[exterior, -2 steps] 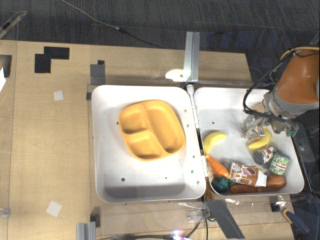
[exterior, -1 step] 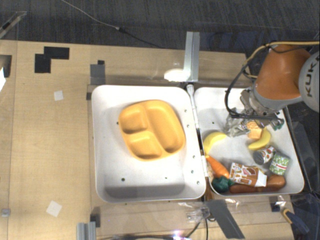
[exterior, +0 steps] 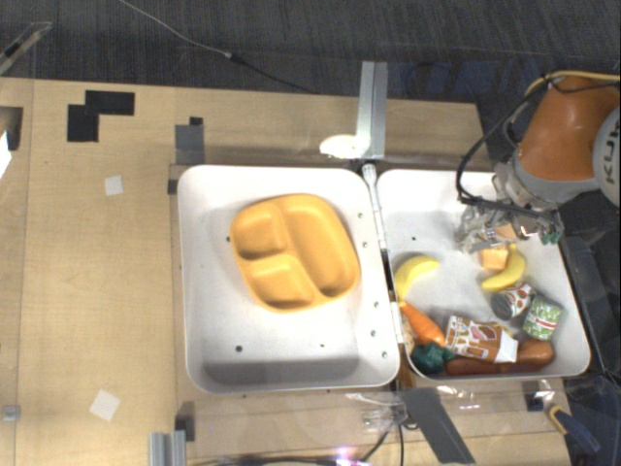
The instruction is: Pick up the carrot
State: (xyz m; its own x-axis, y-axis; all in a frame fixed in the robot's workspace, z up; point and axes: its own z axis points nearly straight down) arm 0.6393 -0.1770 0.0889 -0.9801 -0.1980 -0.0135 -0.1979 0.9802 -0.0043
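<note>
A pale wooden bench [exterior: 97,289] above dark carpet [exterior: 291,8] bears two white bins. The left bin [exterior: 209,289] holds a yellow divided plate [exterior: 291,250]. The carrot [exterior: 421,322] lies by the right bin's [exterior: 427,202] left wall, well apart from the gripper [exterior: 485,229]; its opening is unclear.

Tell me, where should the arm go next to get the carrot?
Probably toward the bin's near-left corner: the pincer hangs at the right bin's far side above a cheese wedge, while the carrot lies by the divider, beside a carton.

Yellow divided plate [exterior: 291,250] in left bin [exterior: 199,260].
</note>
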